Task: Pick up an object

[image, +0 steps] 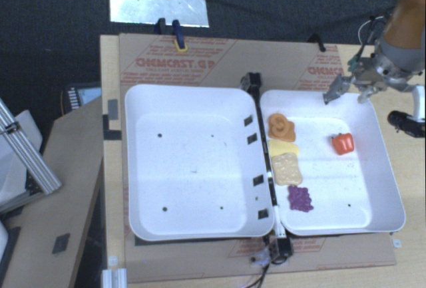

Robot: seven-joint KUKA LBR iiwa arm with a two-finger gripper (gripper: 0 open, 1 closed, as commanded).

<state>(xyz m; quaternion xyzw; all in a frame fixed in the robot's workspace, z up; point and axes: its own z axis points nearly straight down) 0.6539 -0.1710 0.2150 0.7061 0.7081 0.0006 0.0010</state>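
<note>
Up at the right of the frame, the tool [347, 88] hangs over the far rim of the right bin [373, 213], fingers spread apart and holding nothing. Below it lie a red pepper [343, 144], a pretzel [281, 126], a yellow slice [283, 147], a cracker [287, 169] and purple grapes [300, 198]. Cardboard covers the desk [200, 57].

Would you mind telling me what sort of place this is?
Probably a robotics lab: two white bins on a bench, toy food like a red pepper, and an arm's pincer above them.
</note>
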